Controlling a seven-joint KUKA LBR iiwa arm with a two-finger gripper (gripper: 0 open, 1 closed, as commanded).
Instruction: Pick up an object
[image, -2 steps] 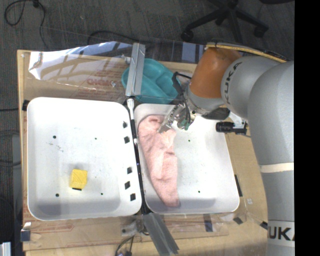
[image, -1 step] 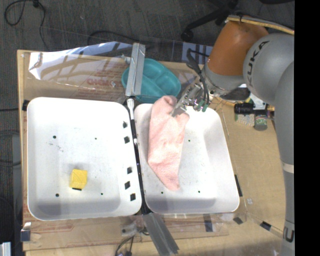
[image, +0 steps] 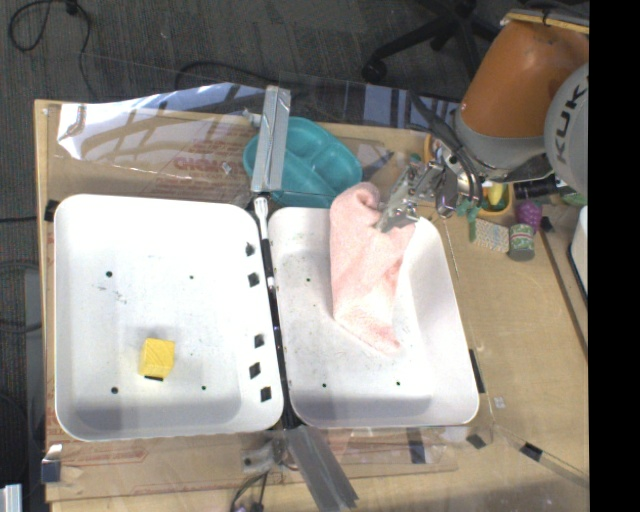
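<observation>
A pink cloth (image: 365, 270) hangs stretched over the right bin (image: 440, 390), its top corner pinched between the fingers of my gripper (image: 392, 216) at the bin's far edge. The cloth's lower end rests on the bin floor. My gripper is shut on that corner. A small yellow block (image: 157, 358) lies in the left bin (image: 90, 240), near its front left.
A teal dish (image: 300, 160) sits behind the bins beside a metal bar (image: 268, 140). Small items (image: 505, 230) lie on the bench to the right of the right bin. Clear plastic sheeting (image: 150, 130) lies at the back left.
</observation>
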